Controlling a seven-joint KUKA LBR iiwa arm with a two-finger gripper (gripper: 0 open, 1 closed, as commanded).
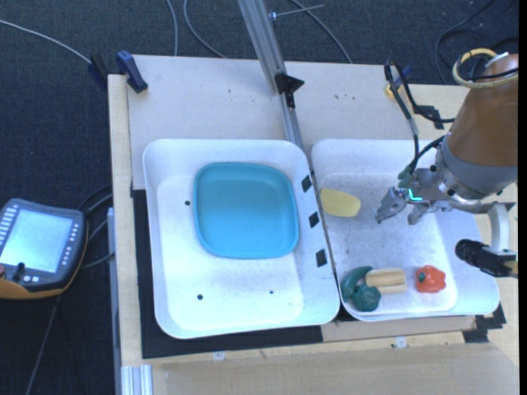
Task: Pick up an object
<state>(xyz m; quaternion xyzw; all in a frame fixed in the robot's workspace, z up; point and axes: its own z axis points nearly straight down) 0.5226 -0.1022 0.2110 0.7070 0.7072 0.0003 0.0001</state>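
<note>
A grey KUKA arm with an orange band (486, 113) reaches in from the right over the pale wooden desk (214, 97), where two shallow white bins sit side by side: the left-hand white bin (165, 220) carrying a square turquoise plastic plate (246, 210), the right-hand white bin (362, 159) holding the small items on offer. The metal two-finger claw (397, 210) hangs over the middle of the right bin with its fingers spread apart and nothing between them. The nearest candidate is a flat, pale-yellow oval piece (340, 202), lying just beside the claw on its left, close to the bin's inner wall. A clean pick would likely mean shifting left until the fingers straddle it across its narrow width, then dropping straight down, minding the wall. Along the near edge lie a dark green leafy toy vegetable (360, 288), touching a tan wooden cylinder (387, 280), and a small red-orange toy pepper (430, 279) just beside that.
</note>
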